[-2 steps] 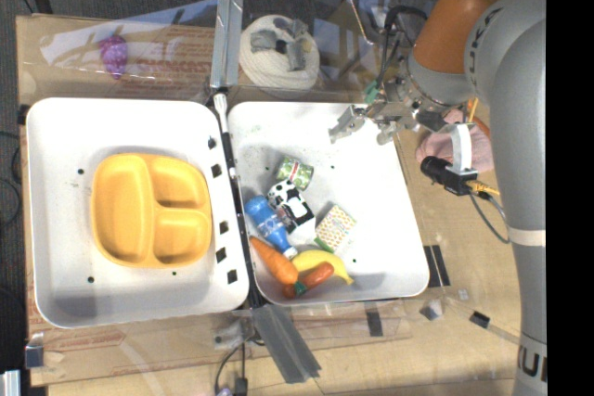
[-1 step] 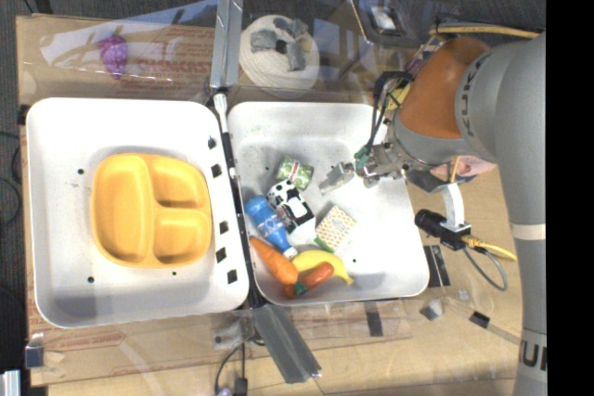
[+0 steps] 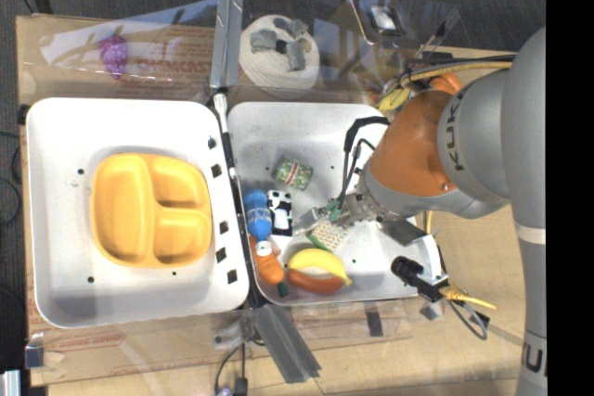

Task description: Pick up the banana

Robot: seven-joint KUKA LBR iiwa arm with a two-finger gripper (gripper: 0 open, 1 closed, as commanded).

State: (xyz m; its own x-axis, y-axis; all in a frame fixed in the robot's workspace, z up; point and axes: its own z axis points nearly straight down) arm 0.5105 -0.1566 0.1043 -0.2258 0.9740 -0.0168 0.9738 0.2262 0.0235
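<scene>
The curved yellow banana point(image 3: 320, 266) lies against the near edge of the right white bin point(image 3: 306, 125), crowded by 1 orange bottle point(image 3: 269, 266); the far corner stays open. The grey-and-orange arm point(image 3: 436, 148) bends low over it; I cannot tell the gripper's opening.

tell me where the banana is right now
In the camera view the banana lies near the front edge of the right bin, on a red-orange item, just right of the carrot.
</scene>
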